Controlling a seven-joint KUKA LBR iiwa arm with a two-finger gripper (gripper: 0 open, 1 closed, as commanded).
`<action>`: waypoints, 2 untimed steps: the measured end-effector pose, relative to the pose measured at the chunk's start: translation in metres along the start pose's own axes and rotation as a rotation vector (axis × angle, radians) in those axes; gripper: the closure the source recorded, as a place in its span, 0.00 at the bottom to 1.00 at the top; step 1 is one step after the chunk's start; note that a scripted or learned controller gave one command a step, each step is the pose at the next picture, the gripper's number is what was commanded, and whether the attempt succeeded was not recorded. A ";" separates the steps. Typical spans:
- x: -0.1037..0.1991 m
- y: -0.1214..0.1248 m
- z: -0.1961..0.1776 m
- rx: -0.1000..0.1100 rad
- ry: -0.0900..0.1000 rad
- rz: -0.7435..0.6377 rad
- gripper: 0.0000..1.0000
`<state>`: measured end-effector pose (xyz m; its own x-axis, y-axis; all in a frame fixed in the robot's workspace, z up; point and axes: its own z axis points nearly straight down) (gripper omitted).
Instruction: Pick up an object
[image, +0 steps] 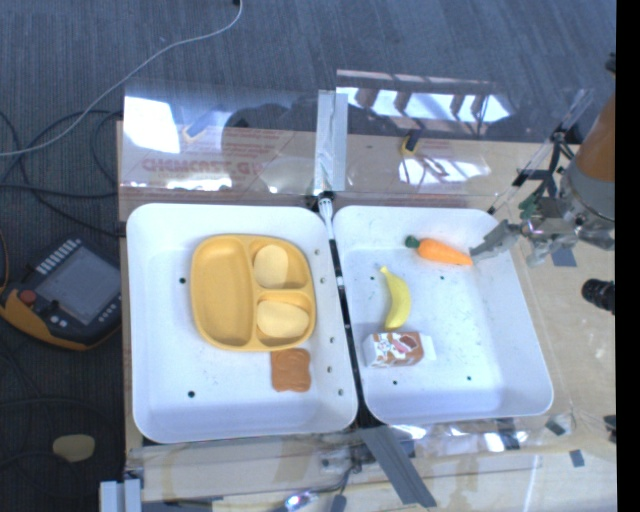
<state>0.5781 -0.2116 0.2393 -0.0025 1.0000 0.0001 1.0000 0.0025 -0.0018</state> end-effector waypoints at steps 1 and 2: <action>0.034 0.069 -0.047 -0.001 -0.004 0.100 0.00; 0.063 0.045 -0.087 -0.001 -0.004 -0.083 0.00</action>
<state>0.6233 -0.1487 0.3260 -0.0853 0.9963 -0.0040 0.9964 0.0853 -0.0011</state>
